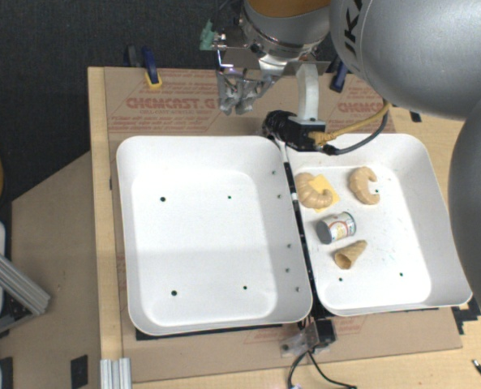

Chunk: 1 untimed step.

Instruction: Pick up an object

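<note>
While the gripper (240,96) hovers (jaw state unclear), a small grey-and-white can (337,228) lies sideways, seemingly dented.

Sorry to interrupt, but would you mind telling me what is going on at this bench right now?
The arm's pincer hangs above the cardboard behind the left bin, with nothing visibly in it. Its pick-up targets lie in the right bin: two croissant-shaped pieces, a small can on its side and a cone-shaped piece. No pick has happened yet.

Four objects (337,228) in right bin (410,286)
</note>
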{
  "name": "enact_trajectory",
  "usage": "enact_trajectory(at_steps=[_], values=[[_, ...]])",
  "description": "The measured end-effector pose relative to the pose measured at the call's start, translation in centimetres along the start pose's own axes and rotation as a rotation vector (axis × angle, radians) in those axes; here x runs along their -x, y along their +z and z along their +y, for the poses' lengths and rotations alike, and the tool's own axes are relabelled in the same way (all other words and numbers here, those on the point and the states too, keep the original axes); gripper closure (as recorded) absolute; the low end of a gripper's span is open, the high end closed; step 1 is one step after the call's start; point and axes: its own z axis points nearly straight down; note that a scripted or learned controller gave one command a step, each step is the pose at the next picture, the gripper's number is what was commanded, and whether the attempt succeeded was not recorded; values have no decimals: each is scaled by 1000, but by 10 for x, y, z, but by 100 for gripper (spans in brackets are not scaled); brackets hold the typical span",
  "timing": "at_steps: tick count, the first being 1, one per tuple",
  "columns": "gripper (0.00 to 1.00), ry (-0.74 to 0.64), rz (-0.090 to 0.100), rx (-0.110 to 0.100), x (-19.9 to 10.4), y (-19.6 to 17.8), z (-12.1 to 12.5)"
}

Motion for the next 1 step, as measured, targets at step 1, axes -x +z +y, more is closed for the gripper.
enact_trajectory(at_steps=[1], values=[[100,1,6,11,-52,-180,-47]])
